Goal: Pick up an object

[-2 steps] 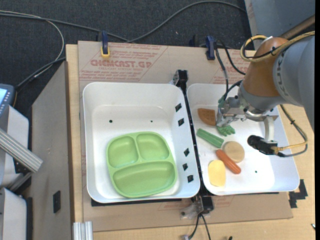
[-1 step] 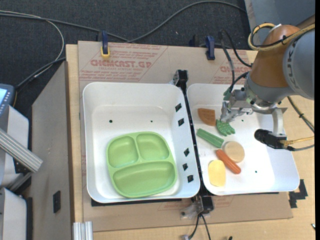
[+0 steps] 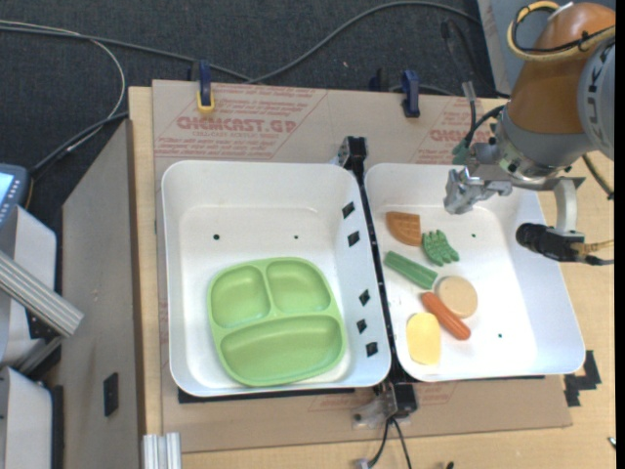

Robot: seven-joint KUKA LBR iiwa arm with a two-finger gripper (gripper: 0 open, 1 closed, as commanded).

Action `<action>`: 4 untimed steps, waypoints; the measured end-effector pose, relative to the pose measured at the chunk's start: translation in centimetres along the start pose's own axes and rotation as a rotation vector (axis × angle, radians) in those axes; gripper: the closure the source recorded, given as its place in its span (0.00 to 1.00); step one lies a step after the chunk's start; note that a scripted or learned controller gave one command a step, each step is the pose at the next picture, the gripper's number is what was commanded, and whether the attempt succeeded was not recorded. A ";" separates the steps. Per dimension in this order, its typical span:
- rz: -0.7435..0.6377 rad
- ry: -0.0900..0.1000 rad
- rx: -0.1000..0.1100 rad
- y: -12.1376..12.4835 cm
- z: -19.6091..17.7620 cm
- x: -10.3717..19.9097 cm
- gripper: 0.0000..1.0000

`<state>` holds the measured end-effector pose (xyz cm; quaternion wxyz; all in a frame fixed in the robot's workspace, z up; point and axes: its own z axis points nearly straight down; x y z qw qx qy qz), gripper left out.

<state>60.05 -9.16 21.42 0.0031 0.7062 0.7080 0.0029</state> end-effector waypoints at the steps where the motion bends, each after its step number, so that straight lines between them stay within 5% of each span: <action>1: 0.000 0.000 0.002 0.2 -5.5 0.1 1.00; 4: -0.002 0.002 0.013 1.2 -1.2 14.6 1.00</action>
